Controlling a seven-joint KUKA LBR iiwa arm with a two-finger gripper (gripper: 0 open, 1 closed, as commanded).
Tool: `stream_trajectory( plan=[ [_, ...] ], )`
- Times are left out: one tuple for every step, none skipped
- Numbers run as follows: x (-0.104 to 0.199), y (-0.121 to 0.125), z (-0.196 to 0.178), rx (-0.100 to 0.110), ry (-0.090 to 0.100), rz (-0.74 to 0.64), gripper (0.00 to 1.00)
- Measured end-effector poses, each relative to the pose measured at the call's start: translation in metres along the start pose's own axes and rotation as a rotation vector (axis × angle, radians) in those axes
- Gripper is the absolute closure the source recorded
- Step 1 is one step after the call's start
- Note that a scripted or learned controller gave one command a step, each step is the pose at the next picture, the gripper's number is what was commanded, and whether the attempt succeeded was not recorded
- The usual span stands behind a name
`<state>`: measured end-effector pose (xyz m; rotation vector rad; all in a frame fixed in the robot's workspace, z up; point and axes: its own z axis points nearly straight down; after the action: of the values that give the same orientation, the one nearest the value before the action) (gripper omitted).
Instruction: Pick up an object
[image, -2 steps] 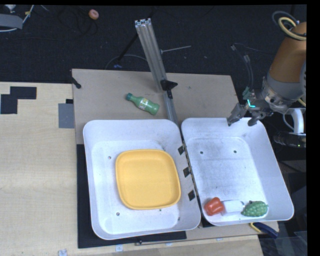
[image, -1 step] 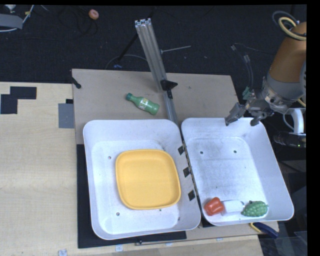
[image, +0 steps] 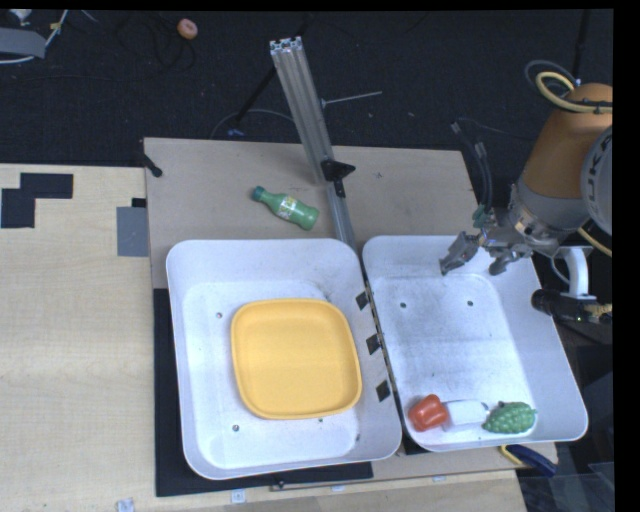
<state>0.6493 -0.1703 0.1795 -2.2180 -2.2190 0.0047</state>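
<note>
Since the pickable bits, a red pepper (image: 428, 411), a white piece (image: 465, 411) and a green bunch (image: 509, 418), sit along the right bin's (image: 470, 330) near edge, I read the claw (image: 483, 254) as badly placed over its far edge. Its fingers look spread, holding nothing. Yellow plate (image: 296, 358) fills the left bin (image: 200, 300); green bottle (image: 285, 207) lies on the worktop (image: 400, 190) behind it.

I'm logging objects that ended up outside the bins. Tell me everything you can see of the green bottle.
The green bottle is small and looks like plastic, with a pale label band around its middle and a narrower neck. It lies on its side on the tan bench, neck toward the upper left, just beyond the left bin and beside the slanted metal rail. Only the bench touches it.
</note>
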Motion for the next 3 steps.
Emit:
stream_trajectory(
  plan=[
    [0.009, 0.000, 0.058, 0.000, 0.000, 0.001, 0.00],
    [0.010, 0.000, 0.090, -0.002, 0.000, -0.001, 0.00],
    [0.010, 0.001, 0.078, -0.005, -0.001, -0.001, 1.00]
  ],
)
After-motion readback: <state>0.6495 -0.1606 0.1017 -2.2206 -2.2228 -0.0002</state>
